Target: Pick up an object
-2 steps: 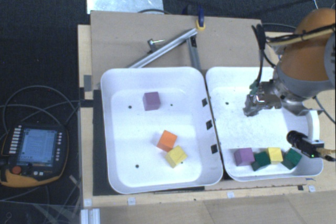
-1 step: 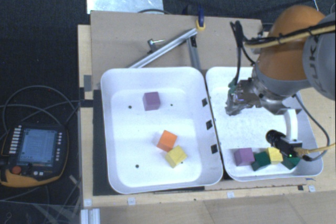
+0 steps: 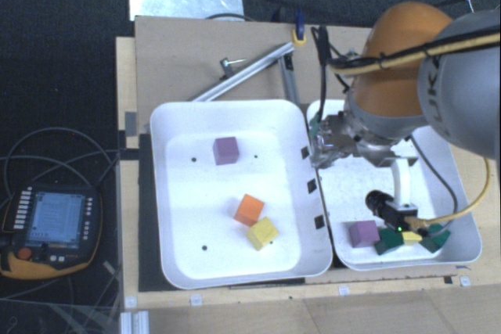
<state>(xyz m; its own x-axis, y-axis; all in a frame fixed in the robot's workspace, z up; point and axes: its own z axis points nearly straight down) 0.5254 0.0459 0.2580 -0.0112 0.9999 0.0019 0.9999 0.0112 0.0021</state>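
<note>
In the left bin lie a purple cube, an orange cube and a yellow cube that touches the orange one. The right bin holds a purple cube, a dark green block, a small yellow block and a teal-green piece, all clustered at its front. My gripper hangs under the orange-banded wrist at the right bin's back left, close to the wall between the bins. It is well apart from the front cluster, and no object shows in it.
A metal rod lies slanted on the board behind the left bin. A teach pendant with its cables sits on the floor at left. The arm's bulk covers the back half of the right bin.
</note>
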